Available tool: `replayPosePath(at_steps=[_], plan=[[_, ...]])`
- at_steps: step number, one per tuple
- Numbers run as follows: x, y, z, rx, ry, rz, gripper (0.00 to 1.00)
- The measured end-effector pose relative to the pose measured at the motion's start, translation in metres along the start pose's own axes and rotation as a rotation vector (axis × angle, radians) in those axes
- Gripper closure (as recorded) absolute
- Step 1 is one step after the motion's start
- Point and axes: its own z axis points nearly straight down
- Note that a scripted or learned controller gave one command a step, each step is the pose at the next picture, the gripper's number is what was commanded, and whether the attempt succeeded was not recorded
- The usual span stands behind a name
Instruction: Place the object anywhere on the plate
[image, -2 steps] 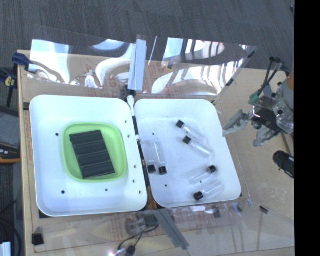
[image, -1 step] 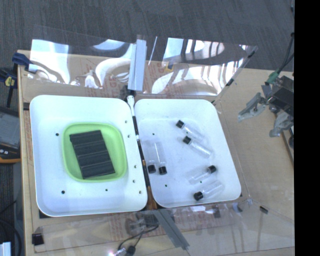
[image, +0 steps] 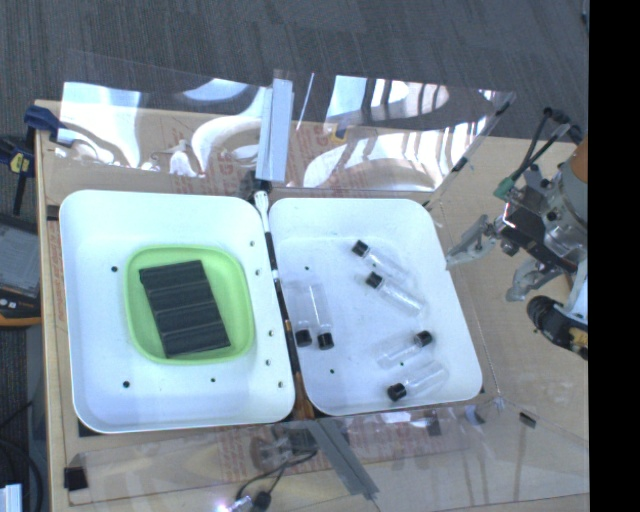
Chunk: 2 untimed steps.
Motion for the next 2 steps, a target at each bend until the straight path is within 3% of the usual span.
replayPosePath(at_steps=[1, 2], plan=[[-0.003, 0.001, -0.069, -0.003, 0.002, 0.035, 0.0], [0.009, -0.006, 0.039, 0.001, 0.0, 0.131, 0.0]])
